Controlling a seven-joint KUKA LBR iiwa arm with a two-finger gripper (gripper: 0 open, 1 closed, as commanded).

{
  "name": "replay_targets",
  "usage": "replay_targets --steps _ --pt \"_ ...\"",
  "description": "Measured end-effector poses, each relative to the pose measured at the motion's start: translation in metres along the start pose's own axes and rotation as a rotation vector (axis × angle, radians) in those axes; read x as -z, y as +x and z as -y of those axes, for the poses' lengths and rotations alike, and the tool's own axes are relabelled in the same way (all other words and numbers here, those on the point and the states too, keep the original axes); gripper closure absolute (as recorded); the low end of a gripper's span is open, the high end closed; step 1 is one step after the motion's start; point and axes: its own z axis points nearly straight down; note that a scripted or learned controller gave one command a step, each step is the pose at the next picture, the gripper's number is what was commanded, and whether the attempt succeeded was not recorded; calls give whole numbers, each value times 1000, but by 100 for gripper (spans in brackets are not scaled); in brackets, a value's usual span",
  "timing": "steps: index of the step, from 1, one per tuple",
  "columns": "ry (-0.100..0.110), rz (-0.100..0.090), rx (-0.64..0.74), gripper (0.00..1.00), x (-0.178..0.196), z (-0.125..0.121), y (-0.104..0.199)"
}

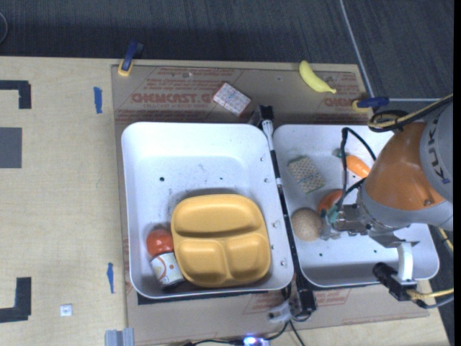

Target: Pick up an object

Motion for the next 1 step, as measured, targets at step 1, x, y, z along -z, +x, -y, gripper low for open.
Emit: replay_targets --steps 1 --pt "10 -3 2 100 89 2 138"
